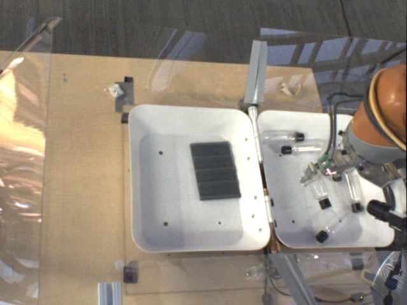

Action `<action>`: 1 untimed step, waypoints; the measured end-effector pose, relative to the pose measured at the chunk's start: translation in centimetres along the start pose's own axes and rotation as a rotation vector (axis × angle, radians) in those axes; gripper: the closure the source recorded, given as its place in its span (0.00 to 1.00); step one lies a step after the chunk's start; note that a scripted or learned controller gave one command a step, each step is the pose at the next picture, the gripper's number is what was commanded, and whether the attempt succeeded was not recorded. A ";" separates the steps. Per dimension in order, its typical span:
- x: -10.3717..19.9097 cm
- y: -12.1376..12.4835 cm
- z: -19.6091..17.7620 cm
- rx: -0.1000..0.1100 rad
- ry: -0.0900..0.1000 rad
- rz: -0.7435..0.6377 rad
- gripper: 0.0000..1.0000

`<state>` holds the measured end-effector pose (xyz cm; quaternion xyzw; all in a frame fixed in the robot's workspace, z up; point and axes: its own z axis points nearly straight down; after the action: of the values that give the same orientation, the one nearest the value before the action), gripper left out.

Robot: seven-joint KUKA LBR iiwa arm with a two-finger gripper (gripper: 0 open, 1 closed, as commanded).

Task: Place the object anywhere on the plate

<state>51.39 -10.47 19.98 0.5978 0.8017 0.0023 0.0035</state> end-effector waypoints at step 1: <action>5.1 3.5 1.6 0.004 0.002 0.105 1.00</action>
<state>53.27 -4.60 18.43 0.6390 0.7692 0.0014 0.0015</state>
